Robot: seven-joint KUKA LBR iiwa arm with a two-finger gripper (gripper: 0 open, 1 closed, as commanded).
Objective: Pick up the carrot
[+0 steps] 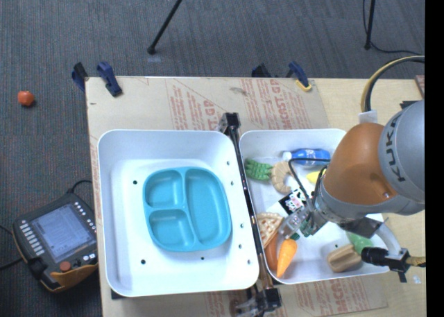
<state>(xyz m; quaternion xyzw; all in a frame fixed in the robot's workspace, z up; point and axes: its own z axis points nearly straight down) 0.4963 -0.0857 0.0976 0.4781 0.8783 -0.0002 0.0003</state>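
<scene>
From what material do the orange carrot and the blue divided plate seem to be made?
The orange carrot with a green top, in the right white bin, looks like moulded plastic: its colour is even and its surface is smooth, so it is likely a toy. The light blue divided plate in the left white bin also looks like plastic, with rounded moulded compartments and a matte to slightly glossy finish.

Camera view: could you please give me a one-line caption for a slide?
KUKA arm's claw poised just above the carrot in the right bin; blue divided plate in the left bin.

A smooth, glossy blue plastic tray [186, 209] lies in a shiny white plastic bin [114, 170] on printed cardboard [180, 104].
</scene>
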